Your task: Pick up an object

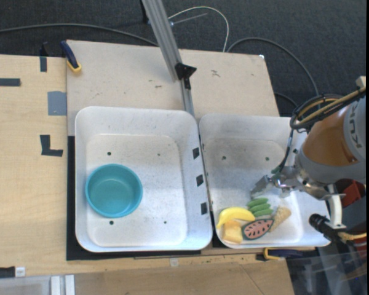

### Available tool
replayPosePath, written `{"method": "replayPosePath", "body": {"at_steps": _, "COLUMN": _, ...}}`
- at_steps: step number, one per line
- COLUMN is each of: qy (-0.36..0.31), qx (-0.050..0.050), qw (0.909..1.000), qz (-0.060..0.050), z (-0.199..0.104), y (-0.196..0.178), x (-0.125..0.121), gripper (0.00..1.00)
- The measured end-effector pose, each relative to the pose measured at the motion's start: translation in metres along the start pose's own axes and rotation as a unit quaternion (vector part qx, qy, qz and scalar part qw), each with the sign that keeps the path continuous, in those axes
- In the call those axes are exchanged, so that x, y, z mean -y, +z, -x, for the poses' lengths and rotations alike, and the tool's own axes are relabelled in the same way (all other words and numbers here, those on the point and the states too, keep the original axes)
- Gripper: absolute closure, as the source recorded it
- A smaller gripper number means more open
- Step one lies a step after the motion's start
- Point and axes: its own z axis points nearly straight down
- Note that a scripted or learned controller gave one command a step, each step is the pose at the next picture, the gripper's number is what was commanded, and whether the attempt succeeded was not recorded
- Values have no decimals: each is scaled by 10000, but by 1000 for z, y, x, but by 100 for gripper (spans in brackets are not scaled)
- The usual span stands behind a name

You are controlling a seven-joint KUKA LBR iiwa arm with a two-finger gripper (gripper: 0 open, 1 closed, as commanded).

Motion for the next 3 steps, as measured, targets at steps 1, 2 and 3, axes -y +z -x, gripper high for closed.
{"method": "replayPosePath", "body": {"at_steps": 1, "qy": -5, "qx": 4, "qw": 10000, "qz": 17, "z": 0, "y": -13, "x": -1, "gripper": 100}}
{"method": "replayPosePath", "body": {"at_steps": 2, "qy": -4, "qx": 12, "qw": 10000, "qz": 46, "z": -6, "y": -58, "x": 4, "gripper": 100}}
{"method": "replayPosePath", "body": {"at_steps": 3, "qy": -5, "qx": 19, "qw": 10000, "qz": 61, "z": -5, "y": -120, "x": 1, "gripper": 100}}
